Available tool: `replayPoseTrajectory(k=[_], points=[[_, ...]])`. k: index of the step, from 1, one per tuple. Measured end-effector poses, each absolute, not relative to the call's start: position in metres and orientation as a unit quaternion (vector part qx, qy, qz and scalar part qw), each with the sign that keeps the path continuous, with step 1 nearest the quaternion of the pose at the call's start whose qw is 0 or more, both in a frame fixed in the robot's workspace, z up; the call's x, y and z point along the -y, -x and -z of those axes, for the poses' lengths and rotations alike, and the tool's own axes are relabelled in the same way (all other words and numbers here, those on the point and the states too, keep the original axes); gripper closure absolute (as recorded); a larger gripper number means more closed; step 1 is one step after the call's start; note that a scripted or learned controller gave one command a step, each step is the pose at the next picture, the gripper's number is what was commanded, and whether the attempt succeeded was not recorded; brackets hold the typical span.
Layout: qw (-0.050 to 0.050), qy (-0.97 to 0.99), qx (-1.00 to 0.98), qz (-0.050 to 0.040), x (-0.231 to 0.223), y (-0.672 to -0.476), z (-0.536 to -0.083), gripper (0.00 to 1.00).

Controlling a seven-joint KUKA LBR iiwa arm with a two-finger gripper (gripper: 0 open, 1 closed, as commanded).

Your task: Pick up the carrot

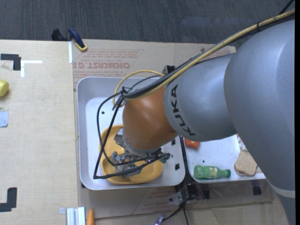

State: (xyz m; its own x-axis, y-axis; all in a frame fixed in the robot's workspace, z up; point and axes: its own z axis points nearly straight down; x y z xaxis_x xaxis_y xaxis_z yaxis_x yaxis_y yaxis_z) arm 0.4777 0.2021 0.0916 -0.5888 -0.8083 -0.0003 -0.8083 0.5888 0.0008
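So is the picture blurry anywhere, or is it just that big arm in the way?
In the camera view the grey arm is close to the lens and looks soft and oversized, with a pale sheen on its shell; it casts shadow into the left bin. The green bottle and the orange carrot peeking out beside the arm stay fairly sharp.

A large robot arm (pixel 243 88) fills the right side of the frame, its smooth, rounded shell a pale silver-grey. Black capital letters reading KUKA (pixel 178 110) run along the shell near the centre. Below the lettering sits a glossy orange band (pixel 143 121), bulbous like a dome. Beneath it, at lower centre, a darker grey metal wrist fitting (pixel 136 156) shows small brackets and hardware. A yellow cable (pixel 243 34) and a black cable (pixel 105 139) run along the arm from the upper right, looping loosely around the orange section.
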Motion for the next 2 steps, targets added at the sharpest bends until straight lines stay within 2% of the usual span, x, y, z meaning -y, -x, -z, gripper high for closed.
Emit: replayPoseTrajectory(k=[1,2], points=[[0.0,-0.337,0.941,0.0004,-0.192,-0.478,-0.091,1.0],[-0.001,-0.114,0.993,-0.0001,-0.2,-0.491,-0.137,1.0]])
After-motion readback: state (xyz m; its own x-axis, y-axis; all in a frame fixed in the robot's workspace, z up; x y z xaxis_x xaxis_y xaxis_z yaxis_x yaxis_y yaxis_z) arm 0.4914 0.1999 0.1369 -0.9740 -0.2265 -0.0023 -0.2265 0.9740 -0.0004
